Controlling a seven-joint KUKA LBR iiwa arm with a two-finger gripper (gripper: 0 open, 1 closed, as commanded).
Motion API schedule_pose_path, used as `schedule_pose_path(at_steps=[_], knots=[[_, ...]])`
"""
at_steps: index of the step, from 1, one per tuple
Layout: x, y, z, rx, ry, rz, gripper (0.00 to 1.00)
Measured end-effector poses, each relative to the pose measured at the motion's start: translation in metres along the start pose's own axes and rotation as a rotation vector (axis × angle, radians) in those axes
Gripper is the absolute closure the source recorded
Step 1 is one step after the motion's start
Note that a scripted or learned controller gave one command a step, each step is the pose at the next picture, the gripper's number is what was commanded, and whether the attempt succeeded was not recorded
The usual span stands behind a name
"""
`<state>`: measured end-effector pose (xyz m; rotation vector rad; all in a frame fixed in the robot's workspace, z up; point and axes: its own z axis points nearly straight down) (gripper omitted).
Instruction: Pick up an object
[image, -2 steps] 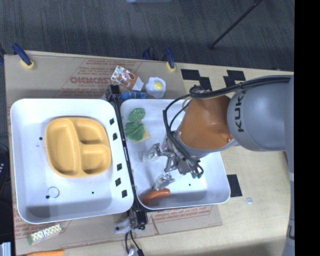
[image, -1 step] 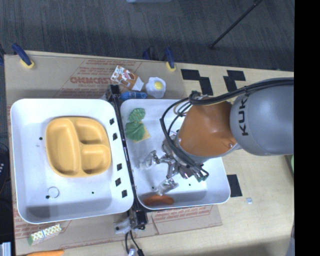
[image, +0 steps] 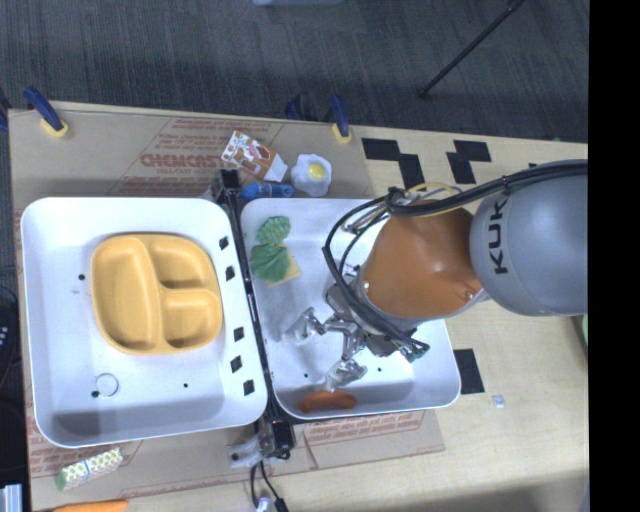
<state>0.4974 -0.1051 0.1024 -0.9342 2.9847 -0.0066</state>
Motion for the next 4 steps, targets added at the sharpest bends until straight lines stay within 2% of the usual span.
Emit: schedule_pose_path(at_steps=[1,2,3,4], knots=[[-0.008,0.009,0.010,-0.006,0.006,-0.291,0.00],[0.001,0.009,0.008,0.003,-0.003,-0.189,0.00],[-0.047,-0.024,0.011,-0.011,0.010,-0.415,0.00],[0.002,-0.031,0.011,-0.015,0.012,-0.613,0.00]])
